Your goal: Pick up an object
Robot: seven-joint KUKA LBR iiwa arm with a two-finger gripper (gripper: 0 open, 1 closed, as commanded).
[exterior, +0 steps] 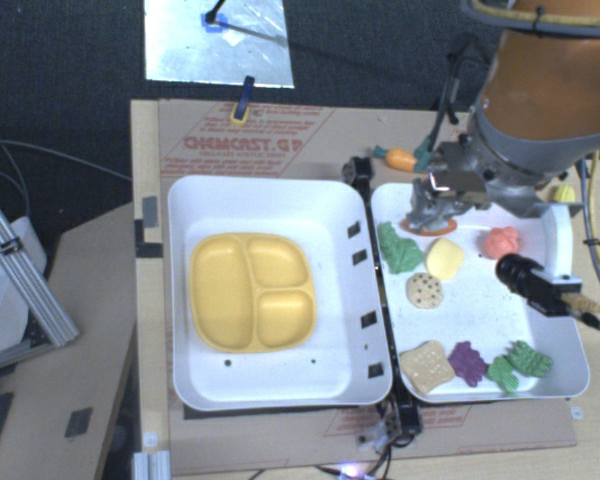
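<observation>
My gripper [432, 216] reaches down into the back of the right bin [570, 363], its tip resting over an orange flat piece [428, 229] near the bin's far wall. Just in front of it lie a green leafy toy [400, 249], a pale yellow piece [444, 259] and a chocolate-chip cookie [424, 290]. A pink lump [501, 240] sits to the right. Along the front edge are a slice of toast [427, 365], purple grapes [468, 362] and green pieces [518, 365]. A carrot [397, 157] lies behind the bin.
The left bin [195, 368] holds a yellow divided tray [251, 290]. A black cylinder [533, 281] with a cable juts over the right bin's right side. The big orange-and-grey arm [555, 58] overhangs the back right. A foil sheet [218, 26] lies behind the bench.
</observation>
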